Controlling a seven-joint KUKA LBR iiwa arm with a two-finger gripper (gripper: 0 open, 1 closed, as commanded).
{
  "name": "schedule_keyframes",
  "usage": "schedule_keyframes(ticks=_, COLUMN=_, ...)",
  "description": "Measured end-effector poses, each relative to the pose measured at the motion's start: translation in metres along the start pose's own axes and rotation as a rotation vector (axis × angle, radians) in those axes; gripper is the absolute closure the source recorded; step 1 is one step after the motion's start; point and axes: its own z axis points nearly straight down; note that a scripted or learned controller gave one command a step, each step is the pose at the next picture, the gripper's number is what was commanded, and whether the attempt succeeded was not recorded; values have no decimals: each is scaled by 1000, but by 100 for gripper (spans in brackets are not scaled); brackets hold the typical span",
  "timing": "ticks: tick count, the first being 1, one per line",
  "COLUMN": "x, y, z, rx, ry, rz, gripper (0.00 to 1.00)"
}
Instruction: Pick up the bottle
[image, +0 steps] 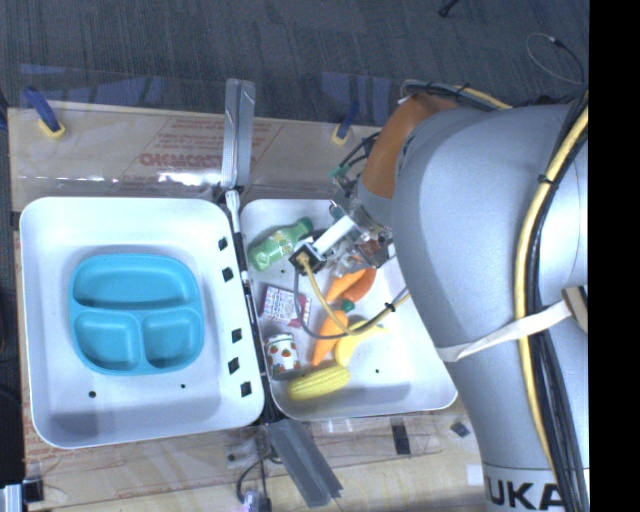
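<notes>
We see the most free room in the left bin (130, 405). All round the blue tray (137, 310) its white floor is bare, and the widest bare strip is on the near side. The right bin (405, 385) is crowded. The big grey arm (470, 250) hangs over its right side and far corner. The green bottle (278, 243) lies far left, close to the wall between the bins. Nearer to us a packet (283, 303), a little can (283, 353), orange carrots (352, 283) and a yellow corn cob (318, 381) lie close together with only thin gaps. One bare patch is in the near right corner.
</notes>
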Motion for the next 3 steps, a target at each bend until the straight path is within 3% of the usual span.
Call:
schedule_keyframes(ticks=1, x=-61, y=35, z=-20, rx=10, ry=-13, rz=103, gripper=100)
schedule_keyframes(ticks=2, x=-18, y=82, z=-259, rx=6, ry=-10, rz=-30, gripper=100)
schedule_keyframes(ticks=3, x=-8, y=5, z=-194, rx=9, ry=-15, rz=112, gripper=100)
